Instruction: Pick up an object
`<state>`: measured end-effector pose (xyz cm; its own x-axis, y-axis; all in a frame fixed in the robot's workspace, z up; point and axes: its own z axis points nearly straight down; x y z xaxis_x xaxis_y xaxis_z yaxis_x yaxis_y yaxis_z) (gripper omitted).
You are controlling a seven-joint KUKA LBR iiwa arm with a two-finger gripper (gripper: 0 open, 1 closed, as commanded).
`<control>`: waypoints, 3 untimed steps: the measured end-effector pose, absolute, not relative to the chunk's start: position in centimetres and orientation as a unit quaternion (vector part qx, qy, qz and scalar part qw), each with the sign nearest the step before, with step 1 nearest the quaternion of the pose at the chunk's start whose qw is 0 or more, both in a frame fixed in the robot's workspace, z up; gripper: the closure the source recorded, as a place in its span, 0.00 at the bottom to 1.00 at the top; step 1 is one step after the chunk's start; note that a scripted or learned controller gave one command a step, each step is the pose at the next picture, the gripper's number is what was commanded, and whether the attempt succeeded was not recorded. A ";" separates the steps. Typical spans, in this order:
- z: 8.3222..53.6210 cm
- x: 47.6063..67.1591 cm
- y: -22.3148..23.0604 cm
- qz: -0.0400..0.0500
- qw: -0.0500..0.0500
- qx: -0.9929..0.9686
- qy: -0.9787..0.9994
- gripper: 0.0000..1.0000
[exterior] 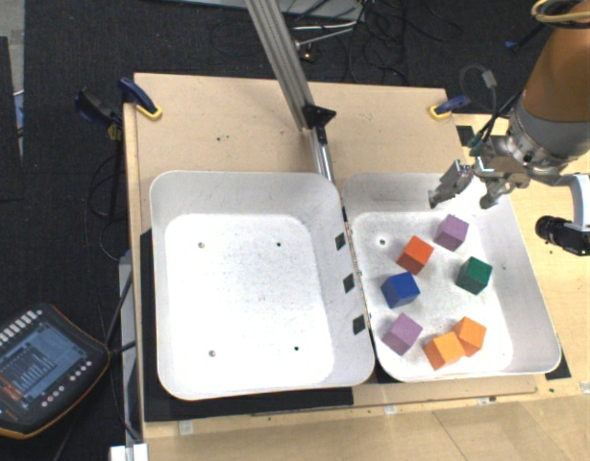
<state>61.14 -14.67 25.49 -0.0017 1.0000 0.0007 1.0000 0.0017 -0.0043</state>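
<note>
Your gripper (465, 187) hangs over the right bin's (526, 286) far edge w/ fingers apart, nothing between them. The nearest pick, a purple cube (453, 231), sits just nearside; drop straight over it, square to its flat faces. Cubes look matte & hard-edged, bin smooth.

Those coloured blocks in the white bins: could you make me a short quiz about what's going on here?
1. True or false: all the blocks lie in the right bin.
2. How many orange blocks are there?
3. Which block lies nearest the end effector? A) green block B) upper purple block C) blue block

Key:
1. True.
2. Three: one upper, two at the front.
3. B; the end effector hangs open above it, holding nothing.
</note>
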 end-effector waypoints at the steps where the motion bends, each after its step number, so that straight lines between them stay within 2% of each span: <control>1: 25.7 61.2 -14.7 0.000 0.000 -0.706 -0.708 0.00; 3: 14.3 61.8 -16.0 0.002 0.002 -0.708 -0.706 0.00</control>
